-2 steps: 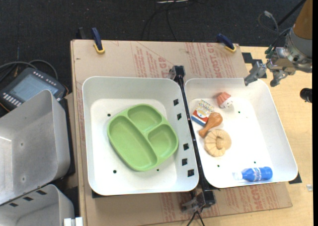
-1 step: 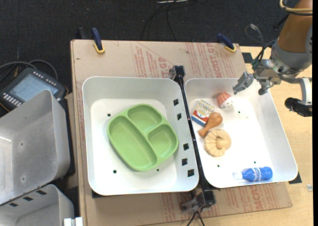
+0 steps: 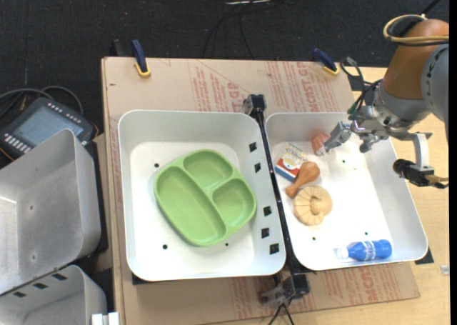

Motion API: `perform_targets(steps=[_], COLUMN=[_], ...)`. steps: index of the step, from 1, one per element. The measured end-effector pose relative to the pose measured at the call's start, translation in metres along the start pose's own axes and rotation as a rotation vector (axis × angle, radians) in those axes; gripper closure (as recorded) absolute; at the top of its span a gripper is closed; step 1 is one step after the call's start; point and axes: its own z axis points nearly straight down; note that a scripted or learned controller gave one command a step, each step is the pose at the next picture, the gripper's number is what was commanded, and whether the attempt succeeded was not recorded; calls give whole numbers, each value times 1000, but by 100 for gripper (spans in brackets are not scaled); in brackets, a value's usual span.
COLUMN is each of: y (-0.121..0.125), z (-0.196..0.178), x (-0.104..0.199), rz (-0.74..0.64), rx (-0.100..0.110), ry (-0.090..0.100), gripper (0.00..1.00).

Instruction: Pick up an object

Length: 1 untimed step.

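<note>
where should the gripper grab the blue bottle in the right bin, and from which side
Grip the blue bottle across the middle of its body, coming straight down from above. It lies on its side near the front wall of the right bin, so the fingers should straddle its narrow width, probably clear of that wall.

Crowded near the divider, the right bin point(image 3: 400, 206) packs a carton point(image 3: 290, 163), a drumstick point(image 3: 303, 176) and a tan pumpkin-shaped toy point(image 3: 313, 204) close together, leaving little passage between them. A blue bottle point(image 3: 366, 250) lies apart by the front wall. The bin's bare floor spreads on the right side. In the left bin point(image 3: 136, 173), a green divided plate point(image 3: 205, 196) covers the middle, with bare margins along the walls.
</note>
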Motion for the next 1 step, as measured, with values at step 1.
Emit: perform_targets(steps=[1], y=[0], z=[48], x=[1], rz=[-1], rx=[-1], ry=[0], gripper=[0])
